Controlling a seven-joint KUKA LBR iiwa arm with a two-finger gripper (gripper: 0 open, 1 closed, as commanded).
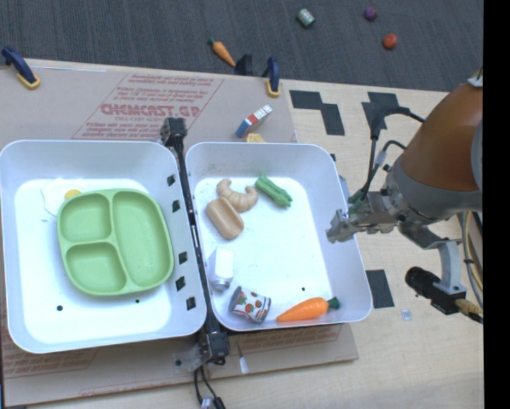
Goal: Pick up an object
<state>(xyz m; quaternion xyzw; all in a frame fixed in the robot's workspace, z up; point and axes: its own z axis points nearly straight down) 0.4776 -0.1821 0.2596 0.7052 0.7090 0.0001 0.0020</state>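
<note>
End effector (343, 227) hangs over right bin's (346, 258) rim.

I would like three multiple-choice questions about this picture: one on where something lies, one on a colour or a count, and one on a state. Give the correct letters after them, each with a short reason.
1. Where does the carrot lie?
A. in the left bin
B. in the right bin, near its front edge
C. on the green tray

2. How many compartments has the green tray?
A. two
B. three
C. five

3. Where is the end effector?
A. at the right rim of the right bin
B. over the green tray
C. over the cardboard sheet behind the bins

Answers:
1 B: the carrot lies by the front wall of the right bin.
2 B: the green tray shows three hollows.
3 A: the end effector is at that bin's right rim.
</note>
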